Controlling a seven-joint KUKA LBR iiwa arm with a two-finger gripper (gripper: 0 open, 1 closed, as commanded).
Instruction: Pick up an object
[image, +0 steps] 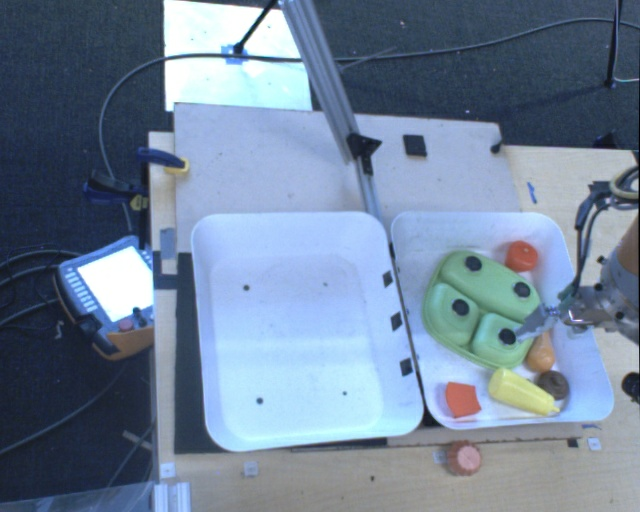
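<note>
Landmark: green tray (480, 305), a lumpy green piece with four dark spots, lying in the right bin (420, 330).
Tool (535, 322): at the green tray's right edge, its tips low over the tray's lower right corner; the arm (610, 300) enters from the right of it.
Tool state: cannot tell whether it is spread or pressed together; the tips are too small and blurred to read, and nothing clearly sits between them.
Red ball (521, 255): just above the green tray's upper right corner, touching or nearly so.
Orange piece (541, 352): just below the tool, beside the tray's lower right corner.
Yellow piece (521, 391): below the green tray, lying tilted.
Brown piece (552, 384): right of the yellow piece, touching it.
Red block (461, 399): below the green tray's left part, apart from it.
Left bin (300, 325): left of the green tray, side by side with the right bin.
Counter (300, 165): carries both bins; a reddish disc (463, 458) lies on it below the right bin.
</note>
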